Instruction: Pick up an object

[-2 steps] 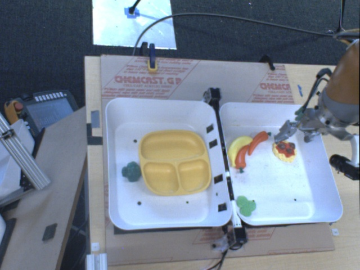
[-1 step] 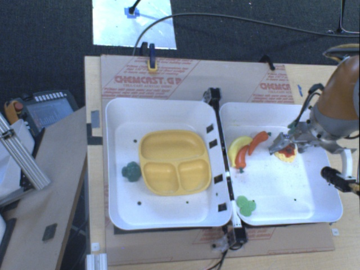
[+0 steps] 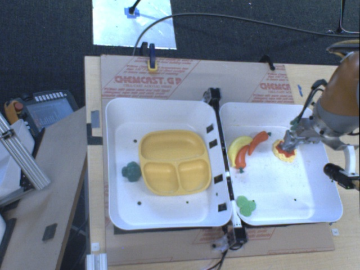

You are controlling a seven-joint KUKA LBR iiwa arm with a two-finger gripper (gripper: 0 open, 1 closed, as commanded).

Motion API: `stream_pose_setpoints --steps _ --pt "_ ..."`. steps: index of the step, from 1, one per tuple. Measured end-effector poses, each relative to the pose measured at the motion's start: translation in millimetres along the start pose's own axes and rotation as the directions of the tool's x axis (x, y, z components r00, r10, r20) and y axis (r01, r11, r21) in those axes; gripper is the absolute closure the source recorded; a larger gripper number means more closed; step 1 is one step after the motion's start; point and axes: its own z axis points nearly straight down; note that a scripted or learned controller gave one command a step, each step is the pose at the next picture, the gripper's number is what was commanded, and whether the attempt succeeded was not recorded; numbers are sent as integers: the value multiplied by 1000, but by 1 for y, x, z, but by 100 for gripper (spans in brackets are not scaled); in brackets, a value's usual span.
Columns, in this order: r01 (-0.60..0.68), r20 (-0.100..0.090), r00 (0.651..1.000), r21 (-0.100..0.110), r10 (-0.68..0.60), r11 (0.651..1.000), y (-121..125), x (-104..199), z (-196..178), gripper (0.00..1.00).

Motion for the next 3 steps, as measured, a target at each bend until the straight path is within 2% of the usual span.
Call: stream_pose_setpoints --steps 2,3 --pt "3 1 1000 -2 -3 1000 4 3 -91 100" --pt "8 -2 1000 1 -8 1000 -4 60 -99 100"
